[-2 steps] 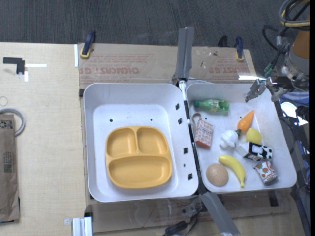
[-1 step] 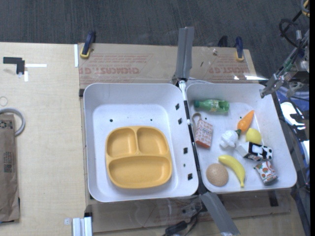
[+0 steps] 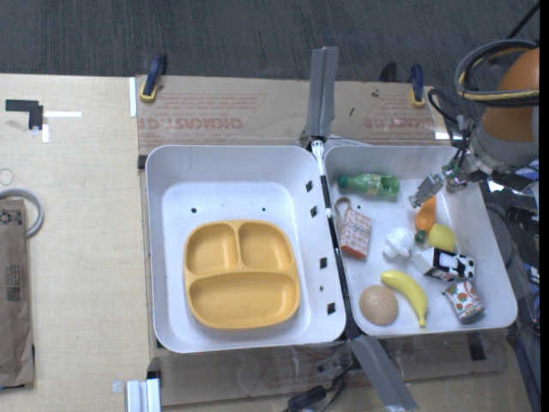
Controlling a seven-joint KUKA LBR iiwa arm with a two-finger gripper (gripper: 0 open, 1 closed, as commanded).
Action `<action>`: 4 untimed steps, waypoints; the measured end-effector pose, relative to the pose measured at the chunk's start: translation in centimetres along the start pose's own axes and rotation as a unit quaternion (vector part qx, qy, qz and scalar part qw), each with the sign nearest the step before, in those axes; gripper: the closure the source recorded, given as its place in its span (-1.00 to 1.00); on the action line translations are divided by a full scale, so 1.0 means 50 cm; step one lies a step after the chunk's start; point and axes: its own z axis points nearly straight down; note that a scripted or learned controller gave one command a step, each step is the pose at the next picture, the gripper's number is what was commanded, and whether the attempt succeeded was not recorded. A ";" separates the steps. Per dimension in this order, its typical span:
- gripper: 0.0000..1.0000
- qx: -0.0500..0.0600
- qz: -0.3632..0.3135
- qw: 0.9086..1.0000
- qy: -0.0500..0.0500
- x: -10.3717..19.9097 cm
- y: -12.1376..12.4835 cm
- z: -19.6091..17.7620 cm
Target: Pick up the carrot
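We see the carrot (image 3: pixel 425 214) in the right bin (image 3: pixel 502 269), just above a yellow fruit (image 3: pixel 443 236) and right of the green bottle (image 3: pixel 369 184). Our gripper (image 3: pixel 426 192) sits at the carrot's upper end; we cannot tell how it is set. The yellow plate (image 3: pixel 243 273) lies in the left bin (image 3: pixel 171 196).

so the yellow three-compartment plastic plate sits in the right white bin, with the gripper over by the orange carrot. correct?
Not quite: the camera view shows the yellow three-compartment plastic plate in the left white bin, not the right one. The rest holds: the gripper is over the right white bin, just above the orange carrot.
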 end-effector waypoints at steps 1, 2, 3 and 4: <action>1.00 -0.002 0.000 1.000 -0.002 -0.002 0.002 -0.021; 1.00 0.001 -0.014 1.000 -0.001 0.098 0.061 -0.326; -1.00 0.001 -0.014 1.000 -0.001 0.098 0.061 -0.324; -1.00 0.002 0.029 1.000 0.000 0.088 0.007 -0.208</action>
